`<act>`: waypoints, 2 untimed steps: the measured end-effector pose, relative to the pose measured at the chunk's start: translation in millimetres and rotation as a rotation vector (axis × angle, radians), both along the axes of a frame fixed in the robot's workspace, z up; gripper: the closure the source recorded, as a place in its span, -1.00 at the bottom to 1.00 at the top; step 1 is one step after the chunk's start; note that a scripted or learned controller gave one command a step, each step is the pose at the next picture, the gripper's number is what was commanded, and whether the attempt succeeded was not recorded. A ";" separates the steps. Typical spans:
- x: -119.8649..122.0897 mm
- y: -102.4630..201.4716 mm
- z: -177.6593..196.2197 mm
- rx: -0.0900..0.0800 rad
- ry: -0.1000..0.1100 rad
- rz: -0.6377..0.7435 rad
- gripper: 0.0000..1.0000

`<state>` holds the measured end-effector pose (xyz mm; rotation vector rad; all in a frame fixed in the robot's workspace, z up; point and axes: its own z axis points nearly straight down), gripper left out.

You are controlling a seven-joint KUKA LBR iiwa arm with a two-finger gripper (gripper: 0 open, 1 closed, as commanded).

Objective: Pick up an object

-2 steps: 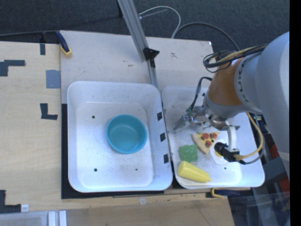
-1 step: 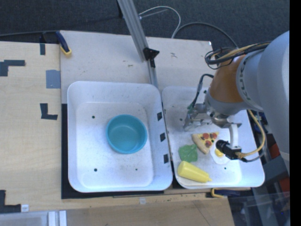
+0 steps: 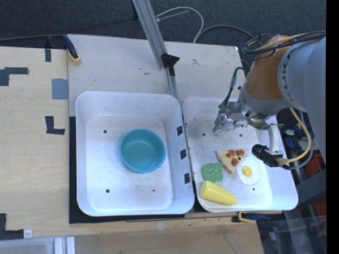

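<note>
The pincer (image 3: 225, 121) hangs over the right bin (image 3: 196, 110), holding nothing; whether it is open I cannot tell. The pizza slice (image 3: 231, 158), egg (image 3: 247, 171), lettuce (image 3: 212, 172) and corn (image 3: 217, 193) crowd together below it, so a descent could nudge neighbours and miss.

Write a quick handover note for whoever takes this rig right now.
Gripper: over the upper part of the right bin, nothing seen in it; jaws' state unclear.
Right bin, near end: pizza slice, fried egg, green piece, yellow piece.
Left bin: blue bowl.
Done: no pick yet.
Left: descend, grasp one object, lift.
</note>
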<state>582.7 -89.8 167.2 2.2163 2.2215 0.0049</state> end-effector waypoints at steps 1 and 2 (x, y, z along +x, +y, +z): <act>0.1 -8.8 58.7 -0.001 -0.001 -0.001 1.00; -0.2 -8.8 44.2 -0.001 0.008 -0.002 1.00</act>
